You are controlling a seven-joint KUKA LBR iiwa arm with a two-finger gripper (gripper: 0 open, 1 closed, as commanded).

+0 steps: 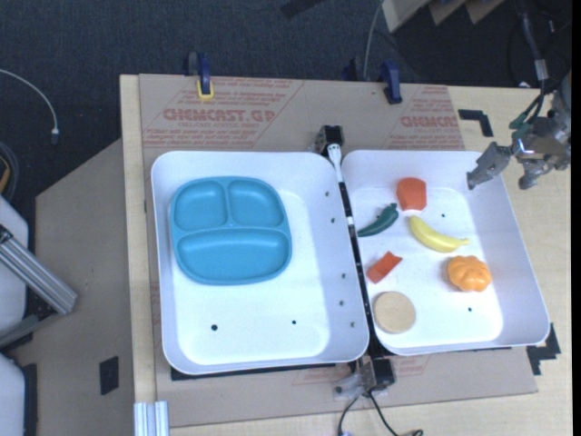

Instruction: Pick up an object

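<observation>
since the task names no one thing, any of the small toy foods in the right bin [508, 271] could be the pick: a yellow banana [436, 235], an orange pumpkin [468, 273], a red block [411, 193], a green pepper [379, 220], a small red wedge [385, 265] and a tan round disc [395, 312]. they all look like light, hard, smooth plastic, so they may slip. the pumpkin is round and fat, so squeeze it across its middle. the banana is thin, so pinch it across its curved body. the flat disc would be hard to get under. the tool [507, 165] hangs over the top right edge of that bin, its two fingers spread apart with nothing between them. the left bin [272, 334] holds a blue plate [231, 230] with three parts.
</observation>
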